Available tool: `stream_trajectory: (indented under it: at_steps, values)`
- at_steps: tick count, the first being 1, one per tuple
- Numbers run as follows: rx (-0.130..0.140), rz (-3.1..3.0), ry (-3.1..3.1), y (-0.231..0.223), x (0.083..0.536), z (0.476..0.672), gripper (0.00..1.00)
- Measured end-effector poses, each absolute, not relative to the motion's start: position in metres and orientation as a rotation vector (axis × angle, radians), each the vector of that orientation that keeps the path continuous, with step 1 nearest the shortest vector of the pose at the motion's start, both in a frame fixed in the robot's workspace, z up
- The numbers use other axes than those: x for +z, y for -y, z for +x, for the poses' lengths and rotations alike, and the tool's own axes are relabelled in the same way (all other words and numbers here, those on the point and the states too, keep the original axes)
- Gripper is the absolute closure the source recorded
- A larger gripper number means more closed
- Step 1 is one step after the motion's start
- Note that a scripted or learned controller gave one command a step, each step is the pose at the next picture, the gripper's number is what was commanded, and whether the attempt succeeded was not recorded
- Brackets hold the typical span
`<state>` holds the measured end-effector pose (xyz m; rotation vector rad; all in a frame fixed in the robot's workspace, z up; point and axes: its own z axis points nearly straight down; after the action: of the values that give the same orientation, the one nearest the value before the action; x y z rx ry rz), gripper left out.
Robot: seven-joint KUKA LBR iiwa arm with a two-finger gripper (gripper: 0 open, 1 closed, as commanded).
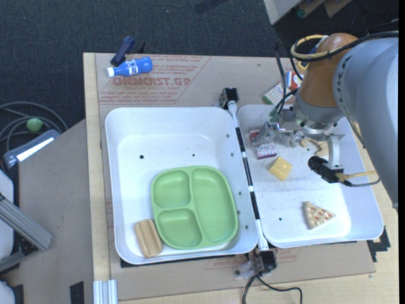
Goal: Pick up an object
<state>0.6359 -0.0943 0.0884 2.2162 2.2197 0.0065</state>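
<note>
Two white bins (120, 170), one green tray (193, 206), one yellow block (280, 168), one pizza slice (317, 215), one blue bottle (131, 67).

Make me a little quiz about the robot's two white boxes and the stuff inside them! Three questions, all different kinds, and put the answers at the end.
1. True or false: the green divided plate lies in the left bin.
2. Which thing sits nearest the front edge of the right bin?
A. the yellow block
B. the pizza-slice toy
C. the blue and white bottle
3. Fill in: the tan bread-like piece lies against the plate's ______ corner.

Key: 1 true. 2 B; the bottle lies outside both bins, on the board behind the left one. 3 front left.
</note>
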Motion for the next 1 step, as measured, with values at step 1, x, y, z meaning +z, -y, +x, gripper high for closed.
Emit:
stream_trajectory:
  at_steps: [1]
  values:
    - [0.010, 2.217, -2.216, 0.0919, 0.0886, 0.5899, 0.00]
